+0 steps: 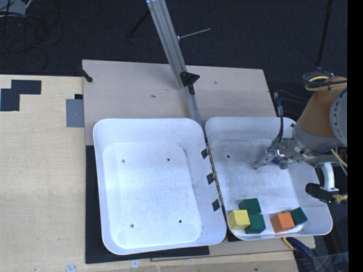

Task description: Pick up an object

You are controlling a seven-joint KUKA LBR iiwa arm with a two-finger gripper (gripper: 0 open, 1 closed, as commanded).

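The arm comes in from the right and its gripper is over the right bin, about in the middle of the bin floor. The metal fingers point to the left and are low, close to the white floor. They are small and shiny in this view, so I cannot tell how far they are open. Between them I see nothing; no block is there.

The things to pick are all at the near edge of the right bin. There is a yellow block at the near left corner, touching a green block behind it and another green block to its right. A little to the right lies an orange block with a third green block touching it on the right side. All five rest on the bin floor, and the gripper is well apart from them, on the far side of the group.

The left bin shows its white floor with some small dark dots.

In my judgement the task is at its start: nothing is lifted and nothing is grasped. What is left is nearly everything. The gripper must go toward the near edge, come down over one block, close on it and lift. The blocks touch each other and sit close to the bin wall, so the fingers may find little room there.
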